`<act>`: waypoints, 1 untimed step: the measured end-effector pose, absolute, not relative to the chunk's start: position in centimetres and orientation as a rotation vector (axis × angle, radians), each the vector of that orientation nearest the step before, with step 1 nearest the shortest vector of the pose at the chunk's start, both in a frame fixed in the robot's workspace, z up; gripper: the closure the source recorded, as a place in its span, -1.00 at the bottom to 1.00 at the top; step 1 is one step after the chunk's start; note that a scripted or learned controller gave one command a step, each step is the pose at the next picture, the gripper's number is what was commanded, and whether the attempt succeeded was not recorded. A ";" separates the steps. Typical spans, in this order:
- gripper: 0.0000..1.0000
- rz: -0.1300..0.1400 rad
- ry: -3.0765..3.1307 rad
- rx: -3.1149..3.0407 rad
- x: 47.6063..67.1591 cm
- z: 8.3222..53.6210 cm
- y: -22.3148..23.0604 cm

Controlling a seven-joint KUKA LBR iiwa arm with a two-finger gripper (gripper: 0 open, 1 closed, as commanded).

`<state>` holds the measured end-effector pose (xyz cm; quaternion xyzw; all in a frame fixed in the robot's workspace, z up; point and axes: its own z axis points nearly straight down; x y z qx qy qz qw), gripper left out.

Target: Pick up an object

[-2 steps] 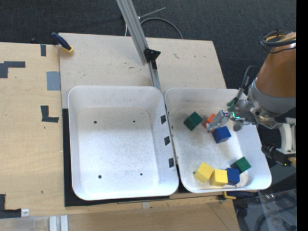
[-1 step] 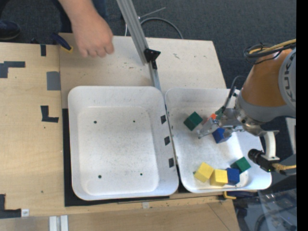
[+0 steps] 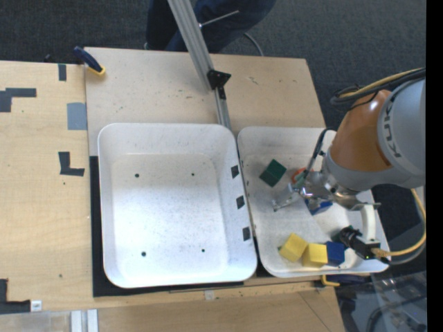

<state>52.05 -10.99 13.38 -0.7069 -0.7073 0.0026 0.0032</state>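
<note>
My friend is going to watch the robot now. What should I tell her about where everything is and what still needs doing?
Tool: low inside the right white bin, near its middle. Nothing shows between its fingers, and the picture does not settle whether they are open or shut.
Things to pick, all in the right bin: a dark green block up-left of the tool; a yellow cube, a second yellow cube and a blue block close together by the near rim; a blue piece partly hidden under the wrist.
Done: nothing lifted yet.
Left: grip one object and raise it.
</note>
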 end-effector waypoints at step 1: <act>-1.00 0.005 -2.221 -2.219 51.9 9.0 -10.9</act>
